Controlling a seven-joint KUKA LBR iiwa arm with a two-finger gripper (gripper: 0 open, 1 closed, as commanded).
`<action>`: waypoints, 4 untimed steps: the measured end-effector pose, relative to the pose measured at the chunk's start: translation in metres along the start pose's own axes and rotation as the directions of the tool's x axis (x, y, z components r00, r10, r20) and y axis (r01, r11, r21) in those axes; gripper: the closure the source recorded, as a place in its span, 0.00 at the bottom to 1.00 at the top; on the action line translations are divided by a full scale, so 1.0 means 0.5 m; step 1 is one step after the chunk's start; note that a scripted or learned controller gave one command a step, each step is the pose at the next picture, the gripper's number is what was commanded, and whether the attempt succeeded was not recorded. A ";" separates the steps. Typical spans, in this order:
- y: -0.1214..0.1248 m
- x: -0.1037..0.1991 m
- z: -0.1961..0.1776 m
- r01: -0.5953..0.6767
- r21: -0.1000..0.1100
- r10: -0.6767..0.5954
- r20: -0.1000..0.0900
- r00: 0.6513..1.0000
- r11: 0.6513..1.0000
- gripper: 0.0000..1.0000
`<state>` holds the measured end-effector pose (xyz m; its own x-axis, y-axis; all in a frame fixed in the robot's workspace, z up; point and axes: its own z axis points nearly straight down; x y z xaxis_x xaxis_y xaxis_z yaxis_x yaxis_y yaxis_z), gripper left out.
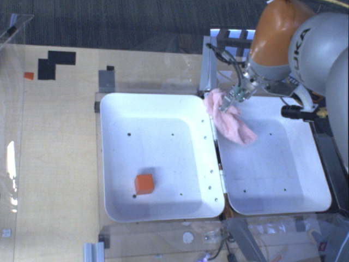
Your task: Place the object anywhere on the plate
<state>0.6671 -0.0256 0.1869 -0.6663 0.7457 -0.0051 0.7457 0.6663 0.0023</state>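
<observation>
A pink cloth (233,125) hangs bunched at the far left corner of the right bin (283,162), its upper edge reaching over the divider between the two bins. My gripper (229,103) comes down from the right under the orange band and its tips are buried in the top of the cloth, shut on a fold of it. The cloth trails down and to the right from the fingers, with its lower end near the bin floor. A small orange cube (144,184) lies on the floor of the left bin (158,141), near its front left.
The grey arm body (322,48) fills the space over the right bin's far right corner. A metal bracket (207,64) stands behind the divider. Black markers (54,63) and a small orange tag (28,76) lie on the wooden bench at the far left.
</observation>
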 end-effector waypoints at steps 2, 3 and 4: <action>0.042 0.104 -0.080 0.397 -0.005 -0.397 0.003 0.918 0.918 1.00; 0.096 0.210 -0.087 0.723 -0.006 -0.723 0.005 0.691 0.691 1.00; 0.143 0.302 -0.080 0.746 -0.006 -0.746 0.004 0.666 0.666 1.00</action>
<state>0.6195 0.1346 0.2265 -1.0000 -0.0009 -0.0088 -0.0009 1.0000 0.0041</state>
